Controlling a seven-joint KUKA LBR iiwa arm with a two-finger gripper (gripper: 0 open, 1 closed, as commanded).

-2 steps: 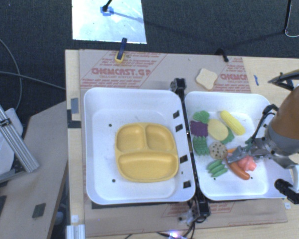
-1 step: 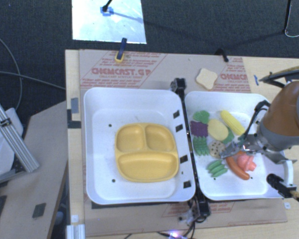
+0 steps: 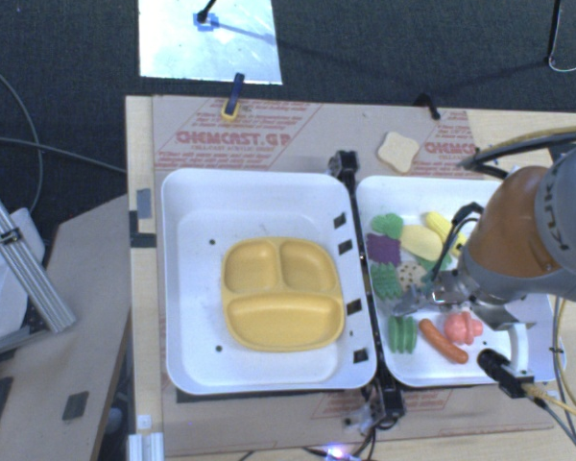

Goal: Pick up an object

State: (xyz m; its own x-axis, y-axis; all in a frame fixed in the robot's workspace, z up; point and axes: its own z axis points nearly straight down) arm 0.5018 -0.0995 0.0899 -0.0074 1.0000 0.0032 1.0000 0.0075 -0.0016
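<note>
The right bin [image 3: 432, 376] holds several toy foods: a green leafy piece [image 3: 388, 225], a purple piece [image 3: 384, 249], a yellow piece [image 3: 422, 241], a dark green spotted piece [image 3: 386, 279], green beans [image 3: 401, 334], an orange carrot [image 3: 443, 342] and a pink piece [image 3: 464, 327]. My gripper [image 3: 415, 301] hangs low over the middle of this bin, between the spotted piece and the carrot, just above the green beans. The grey and orange arm [image 3: 518, 233] covers the bin's right half. I see nothing lifted off the bin floor.
The left bin [image 3: 197, 209] holds a yellow divided plate [image 3: 282, 291]. A toast-shaped toy [image 3: 398, 151] lies on the bench behind the right bin. A black divider [image 3: 360, 257] runs between the bins. Cables trail at the lower right.
</note>
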